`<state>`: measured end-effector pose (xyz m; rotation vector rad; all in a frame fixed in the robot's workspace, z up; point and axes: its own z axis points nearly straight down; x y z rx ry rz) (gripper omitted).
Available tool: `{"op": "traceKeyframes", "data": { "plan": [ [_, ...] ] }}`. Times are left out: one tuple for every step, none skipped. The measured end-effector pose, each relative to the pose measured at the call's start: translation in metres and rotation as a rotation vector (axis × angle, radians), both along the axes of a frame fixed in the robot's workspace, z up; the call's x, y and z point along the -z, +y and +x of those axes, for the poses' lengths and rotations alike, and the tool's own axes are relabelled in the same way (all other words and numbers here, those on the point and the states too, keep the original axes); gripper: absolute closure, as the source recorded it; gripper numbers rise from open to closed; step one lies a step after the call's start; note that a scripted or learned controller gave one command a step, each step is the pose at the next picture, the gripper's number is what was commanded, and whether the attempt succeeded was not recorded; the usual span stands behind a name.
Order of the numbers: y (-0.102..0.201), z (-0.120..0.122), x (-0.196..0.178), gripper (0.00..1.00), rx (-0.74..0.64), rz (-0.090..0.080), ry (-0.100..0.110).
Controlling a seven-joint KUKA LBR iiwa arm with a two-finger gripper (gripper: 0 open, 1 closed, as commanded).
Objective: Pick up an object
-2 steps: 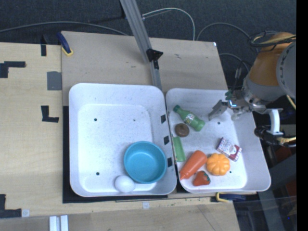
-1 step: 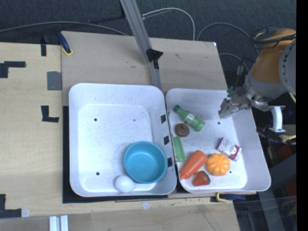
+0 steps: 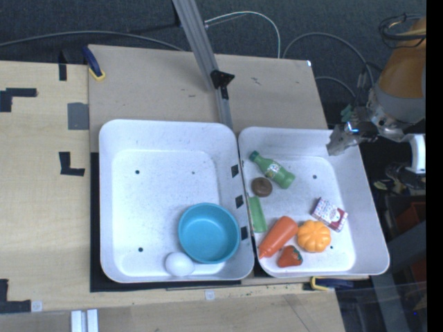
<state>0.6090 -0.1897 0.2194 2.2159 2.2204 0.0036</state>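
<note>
Nothing is picked yet: the pincer [image 3: 341, 141] hangs at the right bin's [image 3: 367, 251] far right rim, its grip state unclear, above the bottle [image 3: 272, 169].

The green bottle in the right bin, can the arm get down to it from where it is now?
Probably yes. The green bottle lies open on the floor of the right bin, with the brown round piece close beside it. The gripper hangs at that bin's upper right rim, and nothing stands between them.
</note>
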Motion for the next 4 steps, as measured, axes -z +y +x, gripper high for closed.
{"op": "traceKeyframes", "data": {
  "plan": [
    [0.000,0.001,-0.033,1.00,0.000,0.001,0.002],
    [0.050,-0.015,-0.039,1.00,-0.003,0.003,0.006],
    [0.094,-0.033,-0.042,1.00,-0.003,0.003,0.007],
    [0.136,-0.057,-0.026,1.00,-0.002,0.003,0.009]
  ]
}}
